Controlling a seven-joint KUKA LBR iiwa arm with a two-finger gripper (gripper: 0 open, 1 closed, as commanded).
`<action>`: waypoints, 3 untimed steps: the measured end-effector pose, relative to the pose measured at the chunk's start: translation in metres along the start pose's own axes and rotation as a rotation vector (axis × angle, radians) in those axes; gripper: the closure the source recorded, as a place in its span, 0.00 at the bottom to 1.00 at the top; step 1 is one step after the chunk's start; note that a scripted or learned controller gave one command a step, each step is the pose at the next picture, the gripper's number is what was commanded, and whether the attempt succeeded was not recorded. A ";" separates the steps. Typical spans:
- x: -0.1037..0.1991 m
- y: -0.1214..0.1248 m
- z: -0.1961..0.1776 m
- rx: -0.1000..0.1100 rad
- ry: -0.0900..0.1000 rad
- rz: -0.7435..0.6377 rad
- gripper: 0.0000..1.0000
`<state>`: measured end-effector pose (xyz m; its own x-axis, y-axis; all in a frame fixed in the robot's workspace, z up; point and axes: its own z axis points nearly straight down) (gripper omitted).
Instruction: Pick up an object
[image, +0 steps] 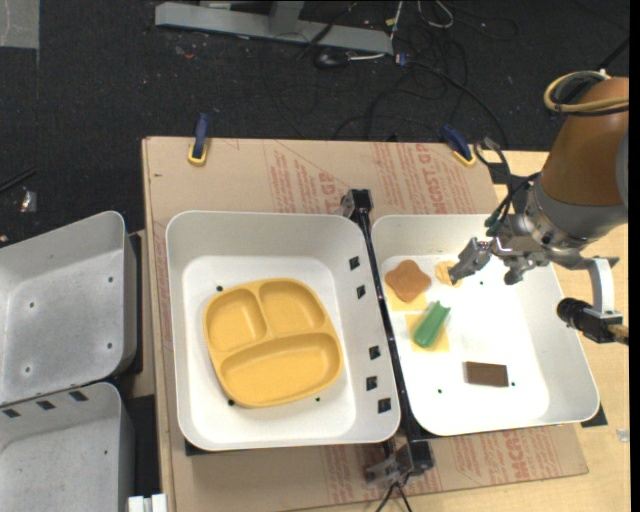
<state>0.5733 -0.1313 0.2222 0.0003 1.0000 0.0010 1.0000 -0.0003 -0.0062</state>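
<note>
We see the claw (494, 261) hovering open and holding nothing over the right bin (560, 400), and the green block (432, 325), probably the easiest pick, lies at about seven o'clock from it, its long axis running one to seven.

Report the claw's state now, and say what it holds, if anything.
Claw: open, holding nothing, poised over the right bin beside the small yellow piece.
</note>
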 end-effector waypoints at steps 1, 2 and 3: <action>-0.001 0.001 0.064 0.000 0.000 0.001 0.00; 0.004 0.003 0.128 -0.001 0.000 0.000 0.00; 0.003 0.005 0.113 -0.007 -0.001 0.002 1.00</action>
<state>0.5773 -0.1280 0.1086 0.0025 1.0000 -0.0004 1.0000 -0.0025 0.0008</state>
